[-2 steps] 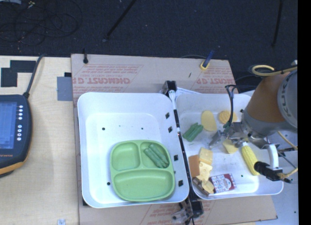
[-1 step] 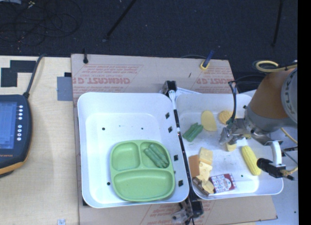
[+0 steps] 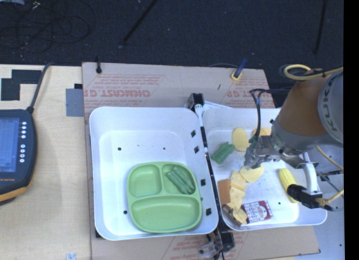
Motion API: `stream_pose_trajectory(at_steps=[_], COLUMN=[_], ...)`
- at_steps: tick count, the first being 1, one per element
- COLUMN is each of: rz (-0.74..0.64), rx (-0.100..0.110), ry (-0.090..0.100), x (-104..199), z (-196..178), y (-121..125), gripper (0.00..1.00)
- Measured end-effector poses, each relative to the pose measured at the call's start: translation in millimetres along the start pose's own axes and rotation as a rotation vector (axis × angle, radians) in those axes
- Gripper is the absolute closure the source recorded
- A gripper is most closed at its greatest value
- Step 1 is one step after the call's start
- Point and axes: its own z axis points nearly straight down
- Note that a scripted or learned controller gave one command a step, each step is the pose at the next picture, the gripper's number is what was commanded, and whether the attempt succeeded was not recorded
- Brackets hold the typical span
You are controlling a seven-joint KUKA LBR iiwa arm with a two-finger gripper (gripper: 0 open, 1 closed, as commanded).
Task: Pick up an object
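Observation:
My gripper (image 3: 251, 162) hangs low over the middle of the right bin (image 3: 291, 215), right above a pale yellow piece (image 3: 251, 174). More yellow chunks (image 3: 238, 188) lie just below it toward the front. A yellow egg-shaped item (image 3: 240, 138) and a green pod (image 3: 222, 153) sit to the gripper's upper left. A corn cob (image 3: 287, 179) lies to its right, and a small red and white packet (image 3: 257, 211) rests near the bin's front. The arm's grey body and orange band cover the bin's right part.
The left bin (image 3: 112, 135) holds a green divided tray (image 3: 162, 211) with green beans (image 3: 179, 179) in its upper right compartment. A handheld pendant (image 3: 14, 152) lies at the far left of the bench. Cables trail by the arm's right side.

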Motion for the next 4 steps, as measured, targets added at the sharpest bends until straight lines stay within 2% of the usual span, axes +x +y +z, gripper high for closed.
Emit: stream_pose_trajectory(at_steps=[1,2,3,4], rz=[0.005,0.005,0.007,-0.001], rx=[0.004,0.002,-0.001,-0.004], ry=[-0.002,-0.003,-0.008,-0.002], x=[-3,-1,-89,-45], z=[3,53,63,33], y=[-1,-22,49,105], gripper=[0.0,0.0,0.0,0.0])
